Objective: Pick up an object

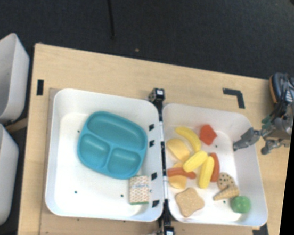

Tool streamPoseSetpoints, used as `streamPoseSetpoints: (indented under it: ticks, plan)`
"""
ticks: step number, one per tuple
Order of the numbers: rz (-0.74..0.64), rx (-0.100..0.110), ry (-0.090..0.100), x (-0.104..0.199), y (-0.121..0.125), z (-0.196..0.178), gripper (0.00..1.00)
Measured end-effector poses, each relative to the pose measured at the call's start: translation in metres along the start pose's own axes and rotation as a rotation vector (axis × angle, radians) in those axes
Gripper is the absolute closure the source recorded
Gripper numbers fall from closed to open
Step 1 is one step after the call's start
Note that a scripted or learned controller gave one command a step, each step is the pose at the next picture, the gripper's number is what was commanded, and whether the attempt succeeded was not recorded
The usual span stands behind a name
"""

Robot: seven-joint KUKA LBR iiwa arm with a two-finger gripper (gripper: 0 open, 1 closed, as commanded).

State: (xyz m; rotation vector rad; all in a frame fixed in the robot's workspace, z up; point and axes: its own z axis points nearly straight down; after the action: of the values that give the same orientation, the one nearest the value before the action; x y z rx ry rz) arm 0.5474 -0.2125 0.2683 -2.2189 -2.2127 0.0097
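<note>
claw (258, 140) spread over right bin (252, 171); three bananas (195, 160), one blue plate (112, 145) in left bin (62, 146).

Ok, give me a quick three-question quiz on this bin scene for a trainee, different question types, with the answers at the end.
1. True or false: the blue divided plate lies in the left bin.
2. Multiple choice: which item sits nearest the right bin's front right corner? A) red block B) green ball C) bread slice
3. Fill in: the gripper is over the right bin's ____ edge, with nothing between its fingers.

Key: 1 true; 2 B; 3 right.
</note>
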Motion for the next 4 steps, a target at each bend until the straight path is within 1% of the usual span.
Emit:
streamPoseSetpoints:
  ticks: [1, 2, 3, 4]
  plan:
    - [-0.003, -0.01, -0.002, 0.001, 0.002, -0.005, 0.0]
    - [-0.002, -0.005, -0.001, 0.001, 0.004, 0.058, 0.0]
    - [0.0, -0.006, -0.002, -0.004, 0.007, 0.121, 0.0]
    - [0.0, -0.019, 0.0, -0.005, 0.012, 0.163, 0.0]
